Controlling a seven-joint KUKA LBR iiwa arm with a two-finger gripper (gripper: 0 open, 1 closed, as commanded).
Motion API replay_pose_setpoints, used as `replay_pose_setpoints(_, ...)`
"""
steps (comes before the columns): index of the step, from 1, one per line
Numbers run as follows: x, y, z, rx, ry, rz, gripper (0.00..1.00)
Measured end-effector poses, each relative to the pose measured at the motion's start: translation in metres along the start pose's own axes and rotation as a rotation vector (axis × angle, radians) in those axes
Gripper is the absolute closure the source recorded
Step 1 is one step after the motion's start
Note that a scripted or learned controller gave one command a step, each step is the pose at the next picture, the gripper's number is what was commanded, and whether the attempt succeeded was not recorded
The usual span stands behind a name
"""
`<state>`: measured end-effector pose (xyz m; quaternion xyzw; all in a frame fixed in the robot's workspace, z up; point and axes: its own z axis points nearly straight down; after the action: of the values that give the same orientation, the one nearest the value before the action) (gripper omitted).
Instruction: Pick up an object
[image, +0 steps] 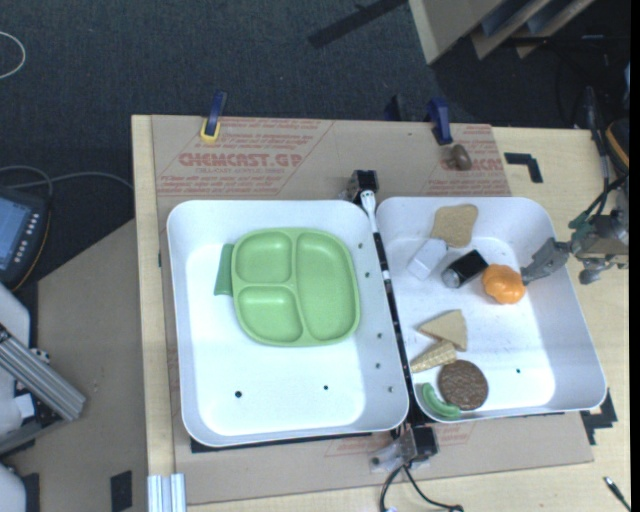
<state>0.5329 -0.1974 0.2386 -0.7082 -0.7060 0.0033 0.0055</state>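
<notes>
The right bin (560, 340) holds several small objects. A tan toast slice (455, 224) lies at the back, with a white block (426, 261) and a black cylinder (465, 269) in front of it. An orange ball (503, 284) sits just right of the cylinder. Toward the front lie two tan wedges (443, 328), (432, 355), a brown round patty (462, 384) and a green curved piece (436, 402). My gripper (548, 258) hangs over the bin's right side, just right of the orange ball and apart from it, with nothing seen held.
The left bin (200, 380) bears a green divided plate (295, 285). Blue and yellow clamps (212, 118), (438, 120) pin the cardboard sheet at the back. Cables and a connector (363, 185) sit between the bins at the rear.
</notes>
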Motion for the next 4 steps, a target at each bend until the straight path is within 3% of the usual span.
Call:
replay_pose_setpoints(1,0.000,0.003,-0.007,-0.012,-0.003,-0.003,0.00)
replay_pose_setpoints(4,-0.006,0.006,0.148,-0.006,0.000,-0.004,0.00)
